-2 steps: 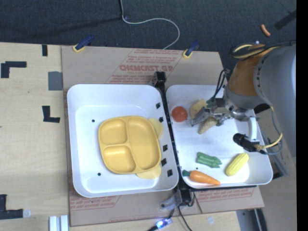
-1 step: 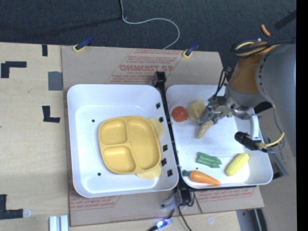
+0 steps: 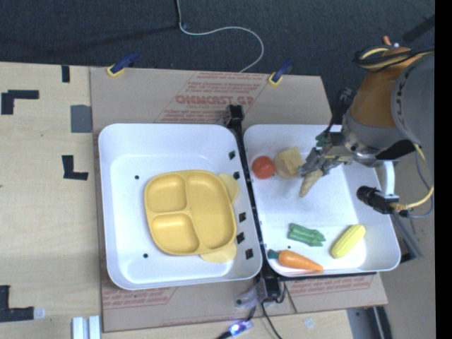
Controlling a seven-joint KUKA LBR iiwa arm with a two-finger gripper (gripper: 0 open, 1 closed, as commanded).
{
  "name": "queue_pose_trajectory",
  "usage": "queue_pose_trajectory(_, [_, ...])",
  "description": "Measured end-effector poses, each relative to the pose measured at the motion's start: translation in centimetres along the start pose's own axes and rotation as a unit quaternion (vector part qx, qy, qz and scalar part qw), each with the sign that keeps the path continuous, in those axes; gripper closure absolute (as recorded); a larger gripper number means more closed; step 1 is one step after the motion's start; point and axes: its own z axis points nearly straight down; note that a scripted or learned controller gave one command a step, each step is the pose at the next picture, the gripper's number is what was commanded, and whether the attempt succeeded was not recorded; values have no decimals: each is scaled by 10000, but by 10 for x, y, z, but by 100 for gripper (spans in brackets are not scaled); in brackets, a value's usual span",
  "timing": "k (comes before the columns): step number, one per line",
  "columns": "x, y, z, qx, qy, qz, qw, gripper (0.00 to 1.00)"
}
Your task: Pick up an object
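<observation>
1. Assessing risk first, we place the tool (image 3: 316, 167) low in the right shallow white bin (image 3: 367, 263), at the upper end of a pale tan cone-shaped toy (image 3: 308, 183).
2. We cannot tell whether the tool is released or clenched; its tips merge with the cone in this view, so we claim no grasp.
3. We judge that the tapered cone could slip free on a lift, since a narrowing body offers little purchase.
4. We also judge that the cream lumpy toy (image 3: 288, 162) and the small red round toy (image 3: 263, 167), just beside the cone, could be knocked or pinched along with it.
5. Count, right bin: one cone, one cream toy, one red toy, one green ridged toy vegetable (image 3: 306, 234), one yellow corn cob toy (image 3: 348, 240), one orange carrot toy (image 3: 300, 260).
6. Count, left shallow white bin (image 3: 116, 210): one yellow compartment plate (image 3: 189, 212), with three compartments.
7. Two bins stand on the bench (image 3: 42, 210).
</observation>
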Motion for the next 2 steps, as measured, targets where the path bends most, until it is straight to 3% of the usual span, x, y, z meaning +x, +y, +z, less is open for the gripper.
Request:
queue_pose_trajectory(1, [5, -1, -62, -4, -1, -11, 10000, 100])
queue_pose_trajectory(2, [6, -1, -84, 8, 2, -9, 10000, 100])
